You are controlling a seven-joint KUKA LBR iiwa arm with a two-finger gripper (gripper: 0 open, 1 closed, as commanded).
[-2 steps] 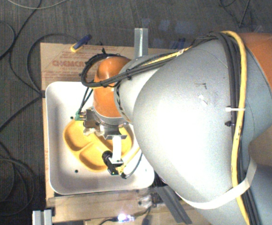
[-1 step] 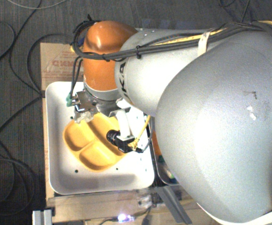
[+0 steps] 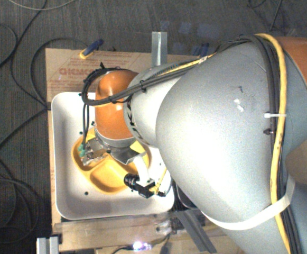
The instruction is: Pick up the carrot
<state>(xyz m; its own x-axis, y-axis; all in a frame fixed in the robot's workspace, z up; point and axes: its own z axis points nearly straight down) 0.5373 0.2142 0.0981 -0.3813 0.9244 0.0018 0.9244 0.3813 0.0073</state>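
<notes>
My gripper (image 3: 96,153) hangs low in the left white bin (image 3: 63,194), under the orange wrist band (image 3: 113,106). Its metal body sits right over a yellow-orange rounded object (image 3: 107,177) on the bin floor. A small green bit (image 3: 82,151) shows at the gripper's left side, against a yellow-orange edge. I cannot tell which of these shapes is the carrot, or whether anything is held. The arm hides the bin's right part.
The big grey arm (image 3: 222,131) covers the right half of the view. A black connector with a yellow cable (image 3: 137,184) hangs near the bin's front right. A cardboard sheet (image 3: 63,70) lies under the bin, with a blue and yellow clip (image 3: 91,48) on it. Cables run across the floor.
</notes>
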